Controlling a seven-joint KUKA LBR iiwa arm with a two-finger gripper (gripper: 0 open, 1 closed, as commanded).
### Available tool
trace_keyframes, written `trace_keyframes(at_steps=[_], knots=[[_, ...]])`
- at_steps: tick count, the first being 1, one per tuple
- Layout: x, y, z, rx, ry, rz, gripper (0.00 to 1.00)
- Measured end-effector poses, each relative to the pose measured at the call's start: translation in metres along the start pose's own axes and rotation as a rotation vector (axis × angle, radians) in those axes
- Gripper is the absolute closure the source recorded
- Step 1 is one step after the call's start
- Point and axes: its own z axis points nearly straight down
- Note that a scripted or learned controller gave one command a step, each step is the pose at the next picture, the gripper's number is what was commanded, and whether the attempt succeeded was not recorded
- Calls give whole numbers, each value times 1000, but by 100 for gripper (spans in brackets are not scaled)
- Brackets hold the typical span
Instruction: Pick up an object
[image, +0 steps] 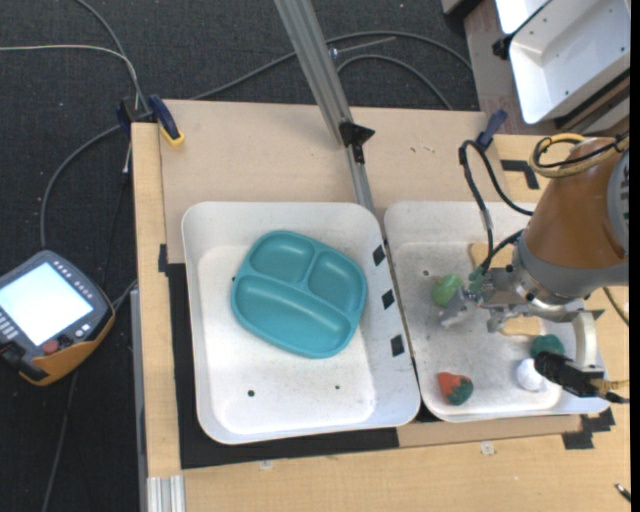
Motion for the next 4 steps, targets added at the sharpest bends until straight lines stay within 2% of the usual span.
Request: trace_keyframes(at_steps=[1, 2, 3, 4], knots=[[-4, 6, 47, 0, 0, 0, 0], [-4, 7, 75, -8, -1, -1, 0], [-5, 9, 62, -17, -5, 1, 100], [-7, 14, 17, -13, -4, -2, 100]])
